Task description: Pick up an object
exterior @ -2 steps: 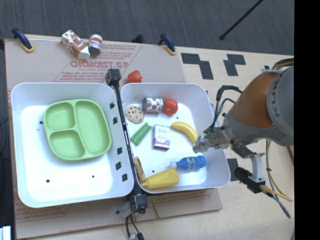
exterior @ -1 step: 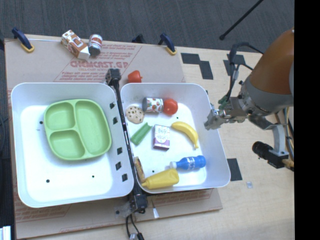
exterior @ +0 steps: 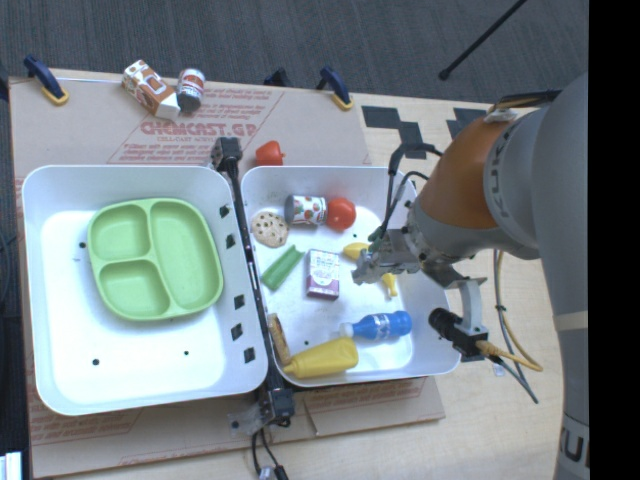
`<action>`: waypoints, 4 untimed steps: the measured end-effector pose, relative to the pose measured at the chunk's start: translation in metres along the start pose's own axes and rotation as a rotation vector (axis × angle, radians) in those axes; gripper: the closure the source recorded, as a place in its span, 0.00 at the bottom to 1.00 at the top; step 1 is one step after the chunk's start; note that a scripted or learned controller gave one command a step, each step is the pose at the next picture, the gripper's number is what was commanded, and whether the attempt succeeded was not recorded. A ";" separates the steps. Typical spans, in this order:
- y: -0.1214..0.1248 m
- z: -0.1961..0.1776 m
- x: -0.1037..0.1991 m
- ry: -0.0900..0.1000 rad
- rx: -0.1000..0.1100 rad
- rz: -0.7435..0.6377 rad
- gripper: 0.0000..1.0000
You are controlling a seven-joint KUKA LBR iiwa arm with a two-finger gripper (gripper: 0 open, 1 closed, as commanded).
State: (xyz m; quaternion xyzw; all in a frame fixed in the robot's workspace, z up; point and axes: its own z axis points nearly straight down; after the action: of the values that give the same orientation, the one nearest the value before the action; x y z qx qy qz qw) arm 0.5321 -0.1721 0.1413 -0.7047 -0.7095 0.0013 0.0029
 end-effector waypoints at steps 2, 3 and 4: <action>-0.055 -0.124 0.007 -0.004 -0.009 0.000 1.00; 0.018 -0.050 -0.039 -0.003 -0.003 0.001 1.00; 0.018 -0.050 -0.039 -0.003 -0.004 0.001 0.00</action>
State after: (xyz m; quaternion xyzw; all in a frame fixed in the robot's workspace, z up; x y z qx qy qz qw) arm 0.5509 -0.2108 0.1913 -0.7049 -0.7093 0.0007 0.0004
